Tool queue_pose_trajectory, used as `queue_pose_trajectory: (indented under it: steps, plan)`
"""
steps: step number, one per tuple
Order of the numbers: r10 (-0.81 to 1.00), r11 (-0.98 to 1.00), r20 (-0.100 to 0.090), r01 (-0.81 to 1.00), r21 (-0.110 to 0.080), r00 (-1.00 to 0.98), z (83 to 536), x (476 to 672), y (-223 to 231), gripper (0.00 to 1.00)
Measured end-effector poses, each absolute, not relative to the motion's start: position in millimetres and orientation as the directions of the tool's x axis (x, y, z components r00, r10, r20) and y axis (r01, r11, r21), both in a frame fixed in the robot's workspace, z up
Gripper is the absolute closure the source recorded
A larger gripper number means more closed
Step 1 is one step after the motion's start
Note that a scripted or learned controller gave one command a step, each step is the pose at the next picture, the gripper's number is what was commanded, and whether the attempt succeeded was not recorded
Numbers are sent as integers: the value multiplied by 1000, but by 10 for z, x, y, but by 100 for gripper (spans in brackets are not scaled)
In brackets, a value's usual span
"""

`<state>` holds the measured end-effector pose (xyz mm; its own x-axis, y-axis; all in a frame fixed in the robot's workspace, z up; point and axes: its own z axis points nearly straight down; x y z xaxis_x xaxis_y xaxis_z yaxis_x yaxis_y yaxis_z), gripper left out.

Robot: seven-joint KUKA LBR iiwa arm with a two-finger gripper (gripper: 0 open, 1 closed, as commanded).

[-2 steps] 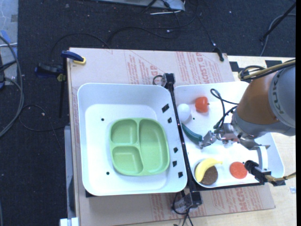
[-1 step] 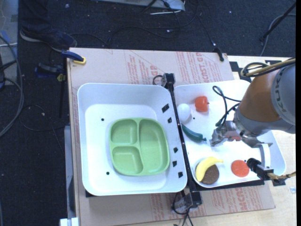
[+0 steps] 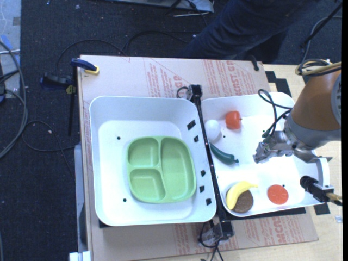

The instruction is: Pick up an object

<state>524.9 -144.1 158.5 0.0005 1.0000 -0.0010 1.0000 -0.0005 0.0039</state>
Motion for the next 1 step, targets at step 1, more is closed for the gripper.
queue_pose_trajectory:
  steps: [1]
  plan:
    - [1000, 1, -1, 1000, 3, -1, 2151, 5173, -1422, 100]
